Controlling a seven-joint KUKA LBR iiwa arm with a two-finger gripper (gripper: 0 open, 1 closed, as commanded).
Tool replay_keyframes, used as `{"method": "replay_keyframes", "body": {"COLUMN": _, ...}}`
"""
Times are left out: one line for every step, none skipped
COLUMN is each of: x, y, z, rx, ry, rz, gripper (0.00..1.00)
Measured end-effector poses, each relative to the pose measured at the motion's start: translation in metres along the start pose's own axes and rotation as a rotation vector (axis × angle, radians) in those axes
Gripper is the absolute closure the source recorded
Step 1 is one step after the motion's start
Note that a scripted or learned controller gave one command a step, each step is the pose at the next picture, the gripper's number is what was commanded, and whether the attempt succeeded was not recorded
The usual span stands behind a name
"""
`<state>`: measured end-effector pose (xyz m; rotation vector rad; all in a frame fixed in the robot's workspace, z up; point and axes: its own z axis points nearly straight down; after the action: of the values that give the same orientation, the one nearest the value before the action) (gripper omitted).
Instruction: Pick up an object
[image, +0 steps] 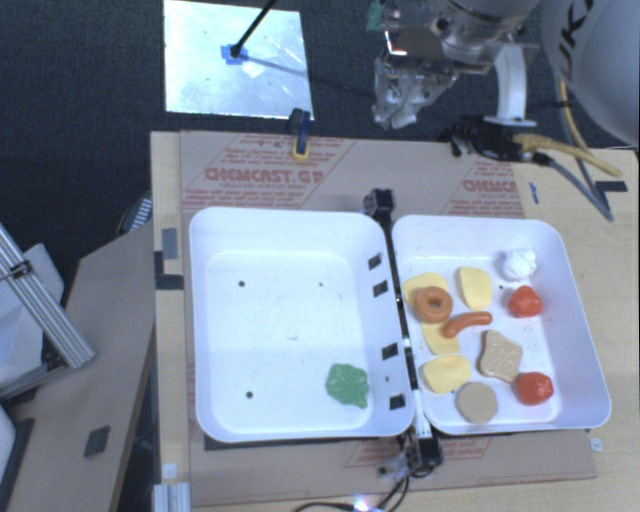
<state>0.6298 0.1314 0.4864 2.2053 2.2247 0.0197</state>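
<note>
My gripper (398, 112) hangs high above the back edge of the bench, beyond both bins, with nothing visible between its fingers. The right bin (570, 290) holds several toy foods: an orange ring (433, 303), a sausage (467, 323), a slice of toast (499, 353), two red tomatoes (525, 301) (534, 388), yellow pieces (475, 288), a tan round cookie (476, 402) and a white lump (518, 264). A green leafy piece (348, 385) lies in the left bin (260, 240) near its front right corner.
A black divider with clips (393, 300) runs between the bins. A shiny metal plate (238, 60) lies on the floor at the back left. Cables and a yellow hose (560, 150) trail at the back right. An aluminium frame (40, 320) stands at the left.
</note>
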Motion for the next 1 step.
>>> {"method": "replay_keyframes", "body": {"x": 0.0799, "y": -0.0634, "z": 0.1893, "rx": 0.032, "ry": -0.004, "rz": -0.002, "gripper": 1.00}}
